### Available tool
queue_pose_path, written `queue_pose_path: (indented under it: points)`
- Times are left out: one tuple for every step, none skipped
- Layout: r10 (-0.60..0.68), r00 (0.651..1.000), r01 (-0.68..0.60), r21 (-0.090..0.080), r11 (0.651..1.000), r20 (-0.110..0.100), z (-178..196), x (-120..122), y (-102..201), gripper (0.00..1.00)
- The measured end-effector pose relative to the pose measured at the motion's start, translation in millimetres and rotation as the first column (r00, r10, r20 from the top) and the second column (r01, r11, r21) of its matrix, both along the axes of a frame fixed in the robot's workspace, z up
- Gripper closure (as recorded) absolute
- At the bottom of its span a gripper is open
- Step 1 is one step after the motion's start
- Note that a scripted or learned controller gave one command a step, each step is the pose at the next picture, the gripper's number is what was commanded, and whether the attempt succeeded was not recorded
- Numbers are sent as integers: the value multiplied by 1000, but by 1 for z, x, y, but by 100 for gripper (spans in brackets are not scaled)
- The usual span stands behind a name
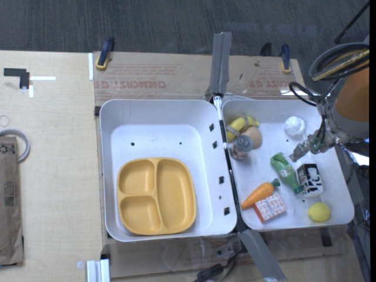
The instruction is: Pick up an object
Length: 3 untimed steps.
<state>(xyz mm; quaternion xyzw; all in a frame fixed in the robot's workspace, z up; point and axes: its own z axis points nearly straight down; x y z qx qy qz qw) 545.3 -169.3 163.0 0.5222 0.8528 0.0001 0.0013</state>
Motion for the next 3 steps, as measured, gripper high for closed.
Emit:
queue_pose_path:
  points:
    - [355,935,-355,-1,935,1,-71,68,12,0]
    - [477,879,-477,-1,879,0,-70,54,51,0]
    - [433,901,-433,-3,901,1,-42,41,6,0]
